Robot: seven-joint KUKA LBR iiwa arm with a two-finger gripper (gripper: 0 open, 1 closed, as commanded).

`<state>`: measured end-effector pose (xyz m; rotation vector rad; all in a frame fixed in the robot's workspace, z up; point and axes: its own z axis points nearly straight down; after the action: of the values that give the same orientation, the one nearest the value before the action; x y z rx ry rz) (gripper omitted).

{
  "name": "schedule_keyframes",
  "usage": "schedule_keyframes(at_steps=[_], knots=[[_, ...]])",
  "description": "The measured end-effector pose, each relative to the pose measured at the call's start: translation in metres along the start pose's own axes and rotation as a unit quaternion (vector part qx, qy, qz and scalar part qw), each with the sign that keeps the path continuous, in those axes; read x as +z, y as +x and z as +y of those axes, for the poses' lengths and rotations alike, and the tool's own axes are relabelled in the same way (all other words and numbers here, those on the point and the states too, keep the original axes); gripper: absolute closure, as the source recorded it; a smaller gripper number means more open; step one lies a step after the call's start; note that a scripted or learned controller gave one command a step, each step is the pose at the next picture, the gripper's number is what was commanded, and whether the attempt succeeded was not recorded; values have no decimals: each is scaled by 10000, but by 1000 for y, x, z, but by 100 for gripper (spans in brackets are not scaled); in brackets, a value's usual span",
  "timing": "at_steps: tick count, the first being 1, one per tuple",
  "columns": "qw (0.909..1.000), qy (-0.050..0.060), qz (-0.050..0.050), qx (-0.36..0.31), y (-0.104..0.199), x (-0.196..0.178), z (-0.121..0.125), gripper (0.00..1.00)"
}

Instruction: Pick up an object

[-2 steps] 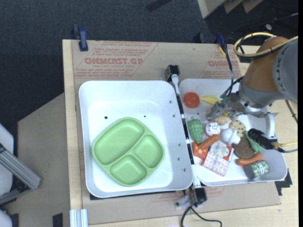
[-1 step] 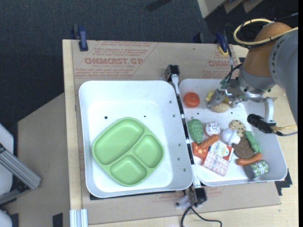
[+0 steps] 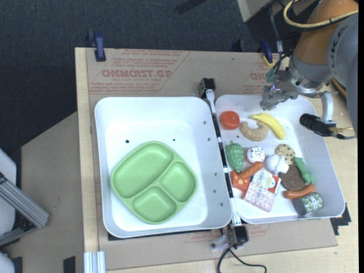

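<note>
below the pincer point(image 3: 273, 99), banana point(image 3: 269, 124) lies diagonally, upper-left to lower-right.

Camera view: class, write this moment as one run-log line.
gripper: over right bin far edge | banana: in bin, not held | green tray: left bin

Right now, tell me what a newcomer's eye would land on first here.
First, the green tray, a big three-compartment plate lying alone in the left bin. Next, the clutter of toy food packed into the right bin, with the yellow banana and red tomato brightest near its far end. Then the arm at upper right, its gripper hanging above that bin's far edge.
</note>
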<state>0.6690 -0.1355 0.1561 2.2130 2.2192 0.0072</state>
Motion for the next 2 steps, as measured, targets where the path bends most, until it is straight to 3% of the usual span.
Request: schedule_keyframes(at_steps=[1, 2], knots=[[10000, 42, 5, 8, -1, 4, -2, 0], [10000, 90, 16, 31, -32, 77, -19, 0]])
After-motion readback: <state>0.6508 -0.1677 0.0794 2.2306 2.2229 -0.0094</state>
